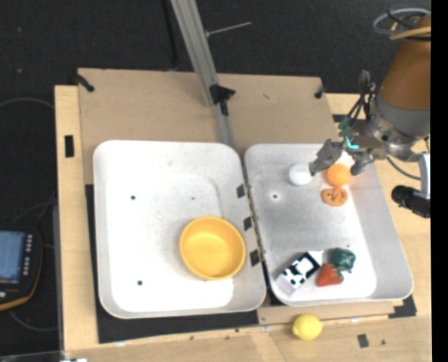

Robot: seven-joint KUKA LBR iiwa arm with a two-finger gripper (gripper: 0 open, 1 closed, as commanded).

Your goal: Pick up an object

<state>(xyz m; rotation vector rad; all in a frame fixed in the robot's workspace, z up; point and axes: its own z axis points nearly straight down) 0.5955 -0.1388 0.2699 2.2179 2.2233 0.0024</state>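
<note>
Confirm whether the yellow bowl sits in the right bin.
No, the yellow bowl sits in the left bin, near its right wall.

Left bin (133,172): white, smooth, plastic-looking, faint grey speckling, matt. Right bin (375,232), at 3 o'clock of it: same white, duller grey scuffing across the floor. Yellow bowl (212,247): smooth plastic look, soft sheen on the rim. Bench top (148,104): flat tan board, like cardboard or fibreboard, matt. Slanted rail (195,40) at 12 o'clock: pale ribbed metal, dull shine. Arm's orange band (407,74): smooth, slightly glossy. Lemon-like yellow thing (306,326) at 6 o'clock: matt skin.
</note>
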